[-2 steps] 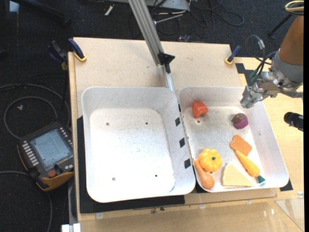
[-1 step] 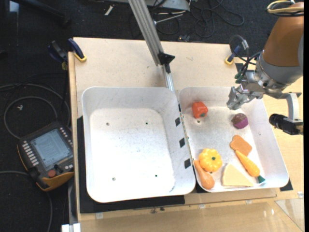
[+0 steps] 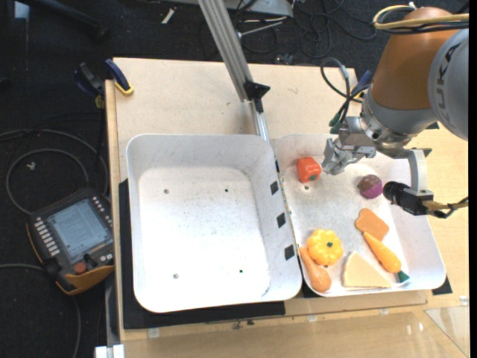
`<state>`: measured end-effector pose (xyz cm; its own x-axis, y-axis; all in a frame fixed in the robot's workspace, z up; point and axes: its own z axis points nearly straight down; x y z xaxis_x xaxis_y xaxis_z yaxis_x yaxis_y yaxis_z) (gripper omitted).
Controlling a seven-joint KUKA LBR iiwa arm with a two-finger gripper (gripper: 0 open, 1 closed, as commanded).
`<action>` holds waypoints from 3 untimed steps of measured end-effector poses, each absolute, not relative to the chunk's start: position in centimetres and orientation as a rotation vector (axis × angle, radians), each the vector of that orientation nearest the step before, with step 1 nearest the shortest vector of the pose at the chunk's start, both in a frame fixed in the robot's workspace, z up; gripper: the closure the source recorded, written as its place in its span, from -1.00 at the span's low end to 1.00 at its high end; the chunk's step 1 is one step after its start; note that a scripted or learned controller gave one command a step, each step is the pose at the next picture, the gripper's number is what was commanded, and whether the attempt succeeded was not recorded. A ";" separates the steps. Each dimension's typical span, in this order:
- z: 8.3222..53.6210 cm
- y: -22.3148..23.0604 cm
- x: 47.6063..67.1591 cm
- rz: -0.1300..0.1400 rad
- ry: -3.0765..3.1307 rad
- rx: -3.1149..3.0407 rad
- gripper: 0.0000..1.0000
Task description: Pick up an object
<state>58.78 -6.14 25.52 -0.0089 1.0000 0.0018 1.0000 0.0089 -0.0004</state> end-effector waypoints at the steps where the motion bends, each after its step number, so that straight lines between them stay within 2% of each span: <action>1: 25.7 -1.9 57.1 0.000 -2.228 -2.211 1.00; 3: 25.8 8.3 54.1 0.000 -2.229 -2.209 1.00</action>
